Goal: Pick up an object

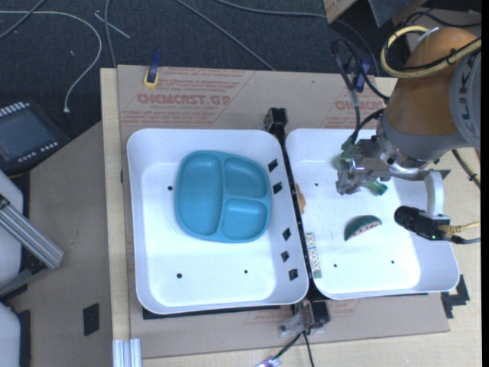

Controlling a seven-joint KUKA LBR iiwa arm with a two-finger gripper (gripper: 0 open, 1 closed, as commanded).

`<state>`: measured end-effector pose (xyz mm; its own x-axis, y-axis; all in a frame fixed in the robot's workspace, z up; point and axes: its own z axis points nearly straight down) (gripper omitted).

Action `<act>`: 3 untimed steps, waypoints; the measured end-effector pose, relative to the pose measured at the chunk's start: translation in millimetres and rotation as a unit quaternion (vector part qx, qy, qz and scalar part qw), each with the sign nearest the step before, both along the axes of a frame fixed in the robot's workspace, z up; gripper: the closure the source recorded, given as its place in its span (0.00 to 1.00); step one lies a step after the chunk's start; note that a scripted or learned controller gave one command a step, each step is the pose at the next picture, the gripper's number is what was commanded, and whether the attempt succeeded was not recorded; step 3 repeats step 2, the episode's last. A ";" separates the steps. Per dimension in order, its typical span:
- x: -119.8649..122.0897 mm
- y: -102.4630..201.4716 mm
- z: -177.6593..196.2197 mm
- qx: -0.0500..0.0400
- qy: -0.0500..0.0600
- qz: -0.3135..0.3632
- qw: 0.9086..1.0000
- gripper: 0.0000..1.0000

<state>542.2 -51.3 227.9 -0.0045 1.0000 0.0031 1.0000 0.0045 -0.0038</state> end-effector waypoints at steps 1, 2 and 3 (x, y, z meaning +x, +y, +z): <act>-7.4 62.4 -5.8 0.000 0.000 0.001 1.000 1.00; -19.6 114.9 5.5 0.000 -0.002 0.001 1.000 1.00; -19.6 114.9 5.5 0.000 -0.002 0.001 1.000 1.00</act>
